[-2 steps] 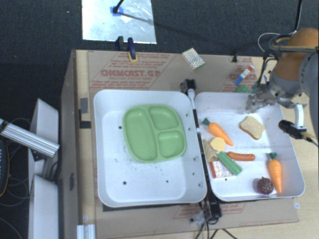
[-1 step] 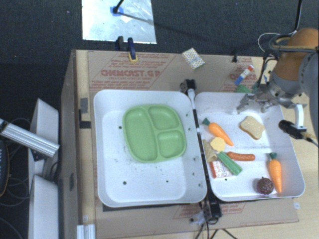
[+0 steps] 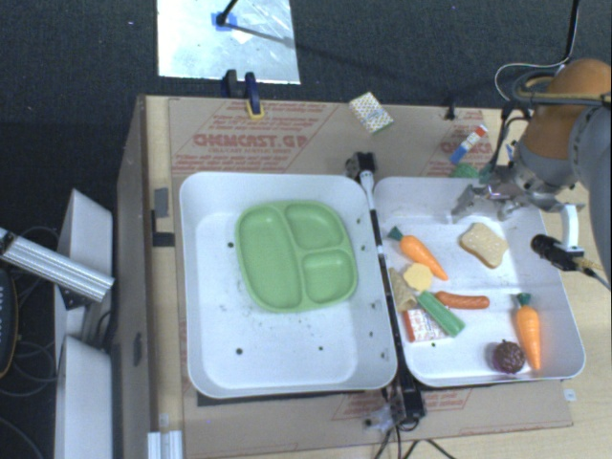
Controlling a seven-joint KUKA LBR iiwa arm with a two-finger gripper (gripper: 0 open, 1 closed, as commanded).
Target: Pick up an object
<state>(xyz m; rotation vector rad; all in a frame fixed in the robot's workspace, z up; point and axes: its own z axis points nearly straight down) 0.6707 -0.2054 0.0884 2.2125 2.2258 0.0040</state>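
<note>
Bins are set side by side on the bench so things can be reached from above. The left bin (image 3: 206,352) is filled by a green tray (image 3: 296,256). Right of the tray, the right bin (image 3: 564,352) is packed with toy food: two carrots (image 3: 422,255) (image 3: 529,331), bread (image 3: 484,245), a sausage (image 3: 463,302). The gripper (image 3: 488,199) is hung over the right bin's far edge, right of the tray and just beside the bread. The fingers look spread apart, and nothing is seen held between them.
</note>
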